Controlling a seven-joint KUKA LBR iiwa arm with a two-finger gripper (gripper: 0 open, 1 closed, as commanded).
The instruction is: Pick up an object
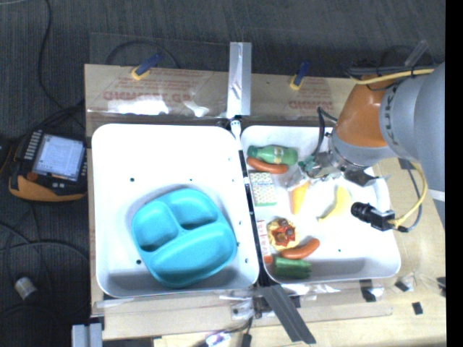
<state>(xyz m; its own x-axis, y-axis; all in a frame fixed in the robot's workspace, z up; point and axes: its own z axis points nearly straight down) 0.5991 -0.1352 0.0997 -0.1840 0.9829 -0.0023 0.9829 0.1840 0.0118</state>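
My gripper (314, 166) hangs low over the upper middle of the right bin (376, 262), with the arm reaching in from the right. It sits just right of a green bottle (273, 153) and a red-orange sausage (265, 167). An orange wedge (296, 196) lies just below it, and a yellow banana (330, 204) lies to its lower right. Nothing can be seen held in the gripper.
The right bin also holds a small printed card (262, 189), a red and yellow toy food (281, 231), a red sausage (300, 249) and a dark green vegetable (291, 267). A blue divided plate (184, 233) lies in the left bin (116, 157).
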